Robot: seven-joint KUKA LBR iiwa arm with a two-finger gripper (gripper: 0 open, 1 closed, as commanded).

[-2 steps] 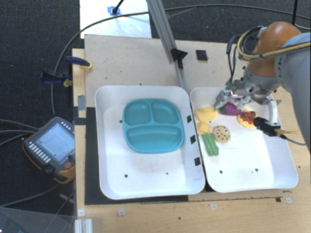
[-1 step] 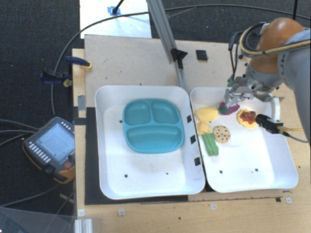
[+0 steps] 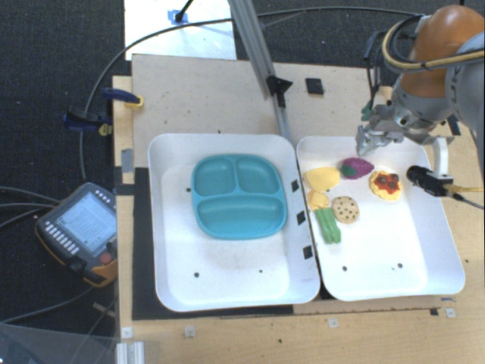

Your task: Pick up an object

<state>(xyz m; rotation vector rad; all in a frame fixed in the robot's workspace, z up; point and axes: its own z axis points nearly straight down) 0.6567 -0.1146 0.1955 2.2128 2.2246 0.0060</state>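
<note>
Bench: pale wooden board [image 3: 212, 97] under two shallow white bins, dark floor around, cables trailing off to the left.
Gripper: [image 3: 369, 144] hanging at the far edge of the right bin [image 3: 394, 271], just above and beside the purple piece; finger spread too small to make out, nothing visibly between the tips.
Nearest object: purple toy vegetable [image 3: 355, 167], lying flat just below the tool, touching nothing but close to the yellow piece.
Further out: yellow toy [image 3: 322, 178], then pizza slice [image 3: 386, 185] to the right, cookie [image 3: 345, 209] and green beans [image 3: 328, 224] nearer the camera.
Left bin: [image 3: 174, 279] holding a teal divided plate [image 3: 239, 196], well apart from the tool.
Step in hand: probably approach, before any grasp.
Next move: likely a short descent onto the purple piece, tips straddling it without nudging the yellow neighbour, then closing and lifting.
</note>
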